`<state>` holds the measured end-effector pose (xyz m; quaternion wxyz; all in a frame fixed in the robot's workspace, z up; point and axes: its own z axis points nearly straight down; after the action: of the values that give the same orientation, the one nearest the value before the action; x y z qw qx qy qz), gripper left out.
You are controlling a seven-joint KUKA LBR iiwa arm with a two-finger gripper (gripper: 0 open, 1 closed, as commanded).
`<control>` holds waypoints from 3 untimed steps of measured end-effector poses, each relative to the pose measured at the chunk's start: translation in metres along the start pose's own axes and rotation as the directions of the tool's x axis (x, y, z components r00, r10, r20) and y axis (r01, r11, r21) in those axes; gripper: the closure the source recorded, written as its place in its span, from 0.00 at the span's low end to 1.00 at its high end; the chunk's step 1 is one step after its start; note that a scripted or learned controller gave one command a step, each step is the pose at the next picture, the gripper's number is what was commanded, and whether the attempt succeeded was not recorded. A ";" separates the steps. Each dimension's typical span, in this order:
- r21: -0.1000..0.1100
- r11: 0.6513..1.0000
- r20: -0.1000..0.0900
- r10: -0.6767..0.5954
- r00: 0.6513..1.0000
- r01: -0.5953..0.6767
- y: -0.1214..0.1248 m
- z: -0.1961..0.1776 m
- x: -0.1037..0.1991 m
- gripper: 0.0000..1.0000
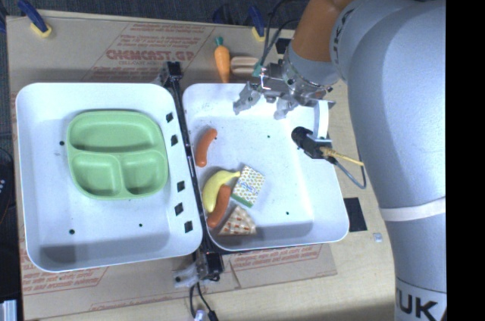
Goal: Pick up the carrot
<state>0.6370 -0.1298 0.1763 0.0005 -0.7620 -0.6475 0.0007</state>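
The carrot [221, 62], orange with a small green top, lies on the cardboard just beyond the far rim of the right bin [318, 198], outside it. My gripper [263, 105] hangs over the bin's far end, a little right of and nearer than the carrot. Its two fingers [244, 100] are spread open with nothing between them. The grey arm with its orange band comes in from the upper right.
A tan roll-like piece [242, 68] lies beside the carrot. The right bin holds an orange sausage [204, 147], a banana [214, 187], a second sausage [220, 207], a patterned block [249, 186] and a waffle piece [239, 222]. The left bin [38, 183] holds a green divided tray [117, 153].
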 end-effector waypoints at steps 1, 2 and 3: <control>0.002 0.987 0.000 0.159 0.987 -0.159 0.030 0.051 -0.064 0.00; 0.005 0.965 -0.001 0.260 0.965 -0.260 0.018 0.085 0.008 0.00; 0.002 0.864 0.000 0.503 0.864 -0.503 0.017 0.071 0.017 0.00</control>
<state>0.6563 -0.1156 0.1055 0.0013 -0.9044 -0.4266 0.0013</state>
